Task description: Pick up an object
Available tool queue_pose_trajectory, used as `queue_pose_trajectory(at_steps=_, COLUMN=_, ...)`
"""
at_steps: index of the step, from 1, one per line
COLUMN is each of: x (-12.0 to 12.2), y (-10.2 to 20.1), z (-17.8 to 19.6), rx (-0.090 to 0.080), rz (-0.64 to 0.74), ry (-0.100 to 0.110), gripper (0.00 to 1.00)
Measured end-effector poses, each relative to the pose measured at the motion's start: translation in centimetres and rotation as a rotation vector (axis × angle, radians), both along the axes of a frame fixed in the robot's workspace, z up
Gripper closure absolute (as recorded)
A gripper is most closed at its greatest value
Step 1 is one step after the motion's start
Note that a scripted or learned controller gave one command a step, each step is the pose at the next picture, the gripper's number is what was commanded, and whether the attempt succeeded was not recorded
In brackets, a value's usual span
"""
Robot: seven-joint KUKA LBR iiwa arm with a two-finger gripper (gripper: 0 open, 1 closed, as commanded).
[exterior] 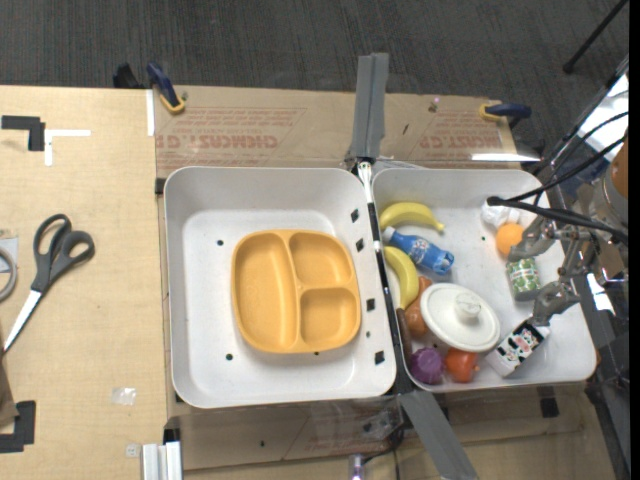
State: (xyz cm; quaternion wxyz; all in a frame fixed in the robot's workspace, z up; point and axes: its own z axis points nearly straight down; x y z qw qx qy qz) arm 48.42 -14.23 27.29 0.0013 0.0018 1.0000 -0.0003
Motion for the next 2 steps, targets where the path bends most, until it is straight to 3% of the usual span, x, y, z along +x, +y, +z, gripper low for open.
queue_pose_trajectory(at_steps=1, x=4.1, y=2.2, z=-13.9, rx=0.000, rz=-0.131, ry=-0.003, gripper=0.00)
queue_pose_trajectory(at_steps=2, x=12.8, y=2.8, z=-17.1, rx=0.000, rz=-0.261, ry=-0.018, gripper=0.00)
